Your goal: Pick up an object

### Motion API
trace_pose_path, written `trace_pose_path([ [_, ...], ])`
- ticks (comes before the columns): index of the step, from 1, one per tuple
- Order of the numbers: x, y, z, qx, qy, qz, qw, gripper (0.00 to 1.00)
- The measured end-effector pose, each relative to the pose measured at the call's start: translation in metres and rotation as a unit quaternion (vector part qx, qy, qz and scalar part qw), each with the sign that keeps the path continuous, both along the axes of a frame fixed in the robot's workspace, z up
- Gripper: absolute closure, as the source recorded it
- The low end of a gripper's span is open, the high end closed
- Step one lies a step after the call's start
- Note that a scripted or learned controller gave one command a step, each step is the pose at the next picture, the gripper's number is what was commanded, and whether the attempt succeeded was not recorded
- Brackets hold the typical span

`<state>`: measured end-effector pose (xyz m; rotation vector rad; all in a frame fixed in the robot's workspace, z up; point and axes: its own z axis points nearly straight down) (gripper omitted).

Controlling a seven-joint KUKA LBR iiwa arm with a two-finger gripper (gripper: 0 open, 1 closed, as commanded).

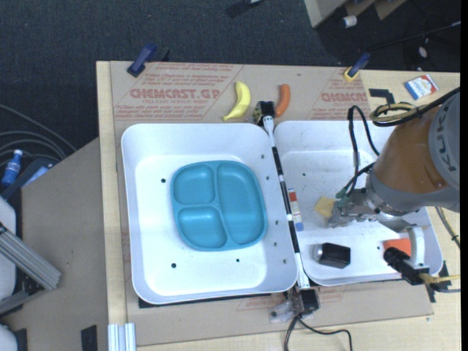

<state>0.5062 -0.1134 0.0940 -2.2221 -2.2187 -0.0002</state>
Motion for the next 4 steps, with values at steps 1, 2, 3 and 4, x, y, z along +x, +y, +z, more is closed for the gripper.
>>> trace_pose_path([
  [1,0.0,0.0,0.0,0.0001,0.0,0.0,1.0,0.0],
  [2,0.0,0.0,0.01,0.0001,0.0,0.0,1.0,1.0],
  [3,0.0,0.0,0.01,0.0002,0.0,0.0,1.0,0.0],
  [4,0.056,0.013,-0.01,-0.0004,0.0,0.001,1.0,0.0],
])
